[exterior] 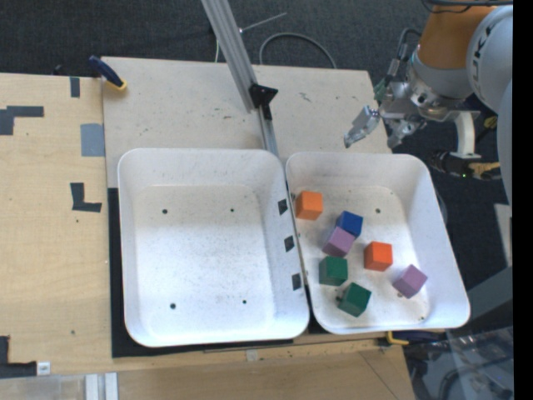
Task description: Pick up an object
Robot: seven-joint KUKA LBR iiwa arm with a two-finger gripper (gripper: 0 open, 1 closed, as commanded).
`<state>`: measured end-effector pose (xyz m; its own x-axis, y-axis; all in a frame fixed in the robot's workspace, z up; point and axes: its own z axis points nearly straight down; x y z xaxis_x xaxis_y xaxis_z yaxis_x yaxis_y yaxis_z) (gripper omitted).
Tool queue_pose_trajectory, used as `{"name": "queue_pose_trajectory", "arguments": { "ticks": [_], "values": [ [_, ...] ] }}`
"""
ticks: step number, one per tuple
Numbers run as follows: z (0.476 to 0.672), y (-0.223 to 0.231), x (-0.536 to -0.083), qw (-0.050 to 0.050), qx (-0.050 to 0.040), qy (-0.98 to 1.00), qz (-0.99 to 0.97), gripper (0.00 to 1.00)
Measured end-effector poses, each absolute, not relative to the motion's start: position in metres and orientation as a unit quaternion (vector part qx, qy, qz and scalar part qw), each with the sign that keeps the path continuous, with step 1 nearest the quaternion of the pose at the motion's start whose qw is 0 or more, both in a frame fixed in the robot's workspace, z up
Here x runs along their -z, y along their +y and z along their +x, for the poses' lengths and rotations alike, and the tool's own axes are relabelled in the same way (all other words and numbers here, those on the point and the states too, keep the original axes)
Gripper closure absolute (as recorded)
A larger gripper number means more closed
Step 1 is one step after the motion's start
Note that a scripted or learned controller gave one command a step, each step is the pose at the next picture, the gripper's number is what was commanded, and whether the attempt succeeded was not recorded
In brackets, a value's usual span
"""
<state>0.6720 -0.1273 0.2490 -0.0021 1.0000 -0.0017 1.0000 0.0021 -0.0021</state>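
Jaws (363,130) of the grey arm hang past the far rim of the right white bin (433,192) — I cannot tell their state — so next they must drop toward a block like the small orange cube (310,205).

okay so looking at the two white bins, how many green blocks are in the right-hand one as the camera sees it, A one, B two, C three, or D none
B: two green blocks sit in the right bin, one green block near the middle and a second green block just below it toward the near rim; the other blocks there are orange, blue and purple.
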Motion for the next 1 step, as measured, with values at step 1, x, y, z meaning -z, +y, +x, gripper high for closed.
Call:
{"name": "queue_pose_trajectory", "arguments": {
  "ticks": [1],
  "values": [
    [0.6724,-0.1265,-0.2591,0.000,-0.0014,-0.708,-0.706,1.00]
  ]
}}
